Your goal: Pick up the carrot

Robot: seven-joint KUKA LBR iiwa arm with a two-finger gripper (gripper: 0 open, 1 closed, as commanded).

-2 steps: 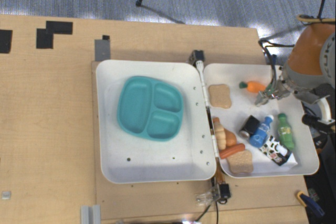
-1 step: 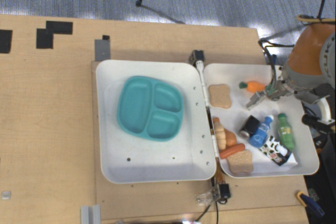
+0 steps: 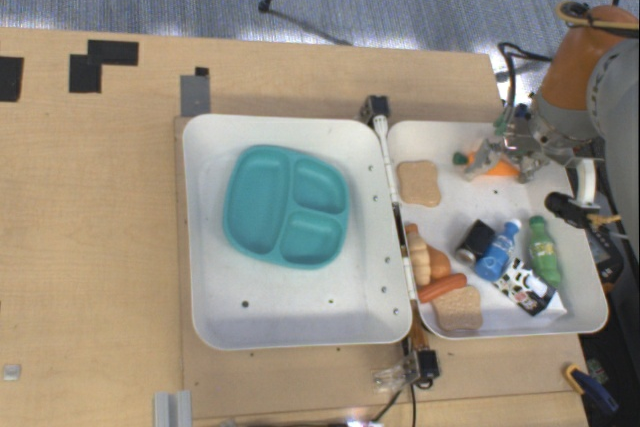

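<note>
Bread slice sat nearest camera. Gripper hovered over carrot in right bin; finger state unclear. Risk: fingers slipping off tapered carrot.

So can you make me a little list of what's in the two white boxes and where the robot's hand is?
left bin: teal divided plate
right bin: carrot, bread slice, blue bottle, green bottle, hot dog
gripper: over the carrot, at the right bin's far side
carrot: orange, green top pointing left
carrot gripped: cannot tell
</note>
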